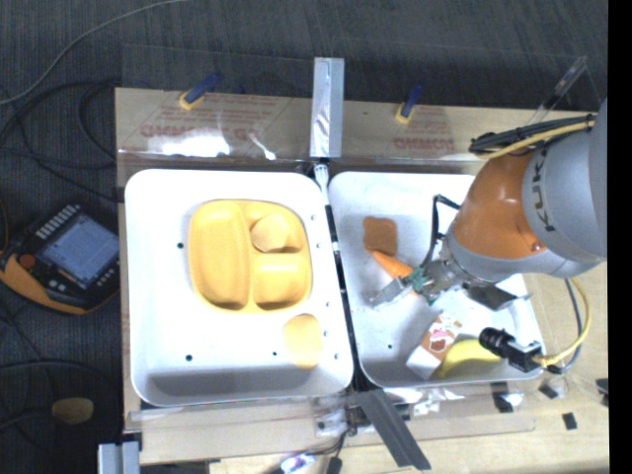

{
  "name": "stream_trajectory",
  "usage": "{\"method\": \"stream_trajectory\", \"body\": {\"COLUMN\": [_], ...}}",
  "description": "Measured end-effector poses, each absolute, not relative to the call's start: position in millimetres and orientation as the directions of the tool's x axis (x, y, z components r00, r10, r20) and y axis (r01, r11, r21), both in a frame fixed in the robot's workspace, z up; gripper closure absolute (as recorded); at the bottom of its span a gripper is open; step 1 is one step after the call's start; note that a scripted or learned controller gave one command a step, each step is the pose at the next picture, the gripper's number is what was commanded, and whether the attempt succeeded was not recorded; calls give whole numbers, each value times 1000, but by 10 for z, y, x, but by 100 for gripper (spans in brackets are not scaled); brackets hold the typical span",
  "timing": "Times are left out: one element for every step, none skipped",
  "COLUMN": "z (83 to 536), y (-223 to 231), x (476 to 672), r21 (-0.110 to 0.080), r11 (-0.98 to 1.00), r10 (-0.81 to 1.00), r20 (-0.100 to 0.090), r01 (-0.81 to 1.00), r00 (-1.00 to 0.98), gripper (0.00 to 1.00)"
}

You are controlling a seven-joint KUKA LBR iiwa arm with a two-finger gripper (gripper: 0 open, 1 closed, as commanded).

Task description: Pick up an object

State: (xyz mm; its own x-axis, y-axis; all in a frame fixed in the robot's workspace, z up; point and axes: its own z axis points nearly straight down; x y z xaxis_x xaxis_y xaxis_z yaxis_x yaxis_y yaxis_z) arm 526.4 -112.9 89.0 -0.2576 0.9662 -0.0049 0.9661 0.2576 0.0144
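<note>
In the right bin [434, 191], the arm [518, 220] had reached in from the right, and its gripper [390, 289] sat low over the bin floor, just beside the carrot [392, 263]. The metal fingers pointed left and downward, their tips slightly apart with nothing seen between them; the jaws were therefore judged open and holding no object. The carrot lay at a slant, touching or nearly touching the upper finger; which could not be settled. A brown square piece [379, 232] lay just above the carrot. A small carton [437, 342] and a banana [466, 358] lay near the bin's lower edge, partly under the wrist.

In the left bin [148, 294], a yellow divided tray [242, 255] held a round bun [270, 232], and a pale yellow cup [303, 336] lay below it.

Risks noted, as judgement:
1. The carrot sat beside the jaws, not between them; closing here would likely grip air or nudge it away.
2. Its tapered, smooth form could let it squirt out under pressure.
3. The brown piece nearby could be caught with it, spoiling the grip.
</note>
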Motion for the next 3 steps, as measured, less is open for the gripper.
{"method": "stream_trajectory", "body": {"z": [954,1793,2343], "y": [-1138,-911,-772], "x": [5256,5039,5195], "r21": [9,-10,-9], "r11": [254,66,111], "r10": [967,998,994], "r20": [-1,1,0], "r01": [967,998,994], "r00": [-254,-66,-111], "gripper": [100,100,100]}}
